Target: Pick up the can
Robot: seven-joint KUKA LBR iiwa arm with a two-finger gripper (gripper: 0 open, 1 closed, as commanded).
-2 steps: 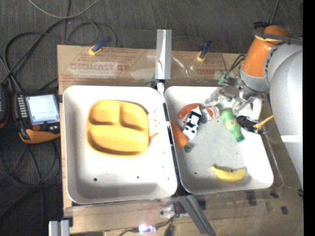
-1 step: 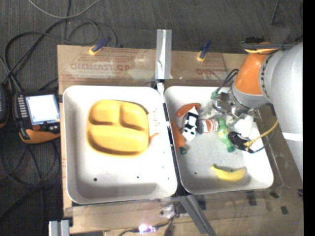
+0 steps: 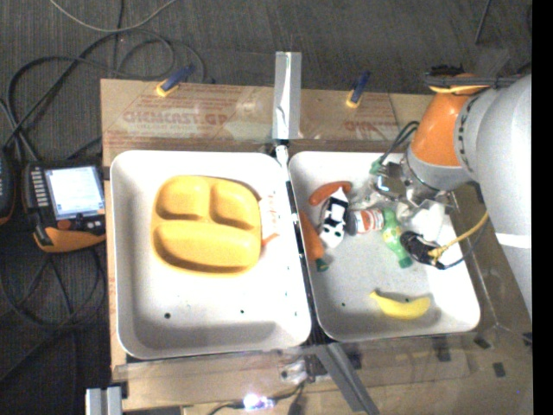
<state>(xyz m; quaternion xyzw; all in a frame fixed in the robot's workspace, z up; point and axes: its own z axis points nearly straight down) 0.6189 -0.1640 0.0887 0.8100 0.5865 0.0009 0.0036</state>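
Right now my grey two-finger gripper [image 3: 399, 199] hangs low over the right white plastic bin [image 3: 449, 314], near its top right part, and I cannot tell from up here what state it is in. It hangs under the grey arm with the orange band [image 3: 436, 137], which comes in from the right. Just beside it, on its left, lies the small can with the red and white label [image 3: 365, 221]. The can is on its side on the bin floor, and its long way runs left to right, with one end toward the gripper and the other toward a black and white toy [image 3: 333, 220] that touches it. I think the can is not picked up yet, so the grab and the lift are left to do. A green bottle [image 3: 394, 239] lies close under the can. An orange carrot toy [image 3: 313, 234] and a yellow banana [image 3: 402, 304] lie farther off. The left white bin [image 3: 138, 318] holds a yellow plastic tray with three parts [image 3: 207, 225].
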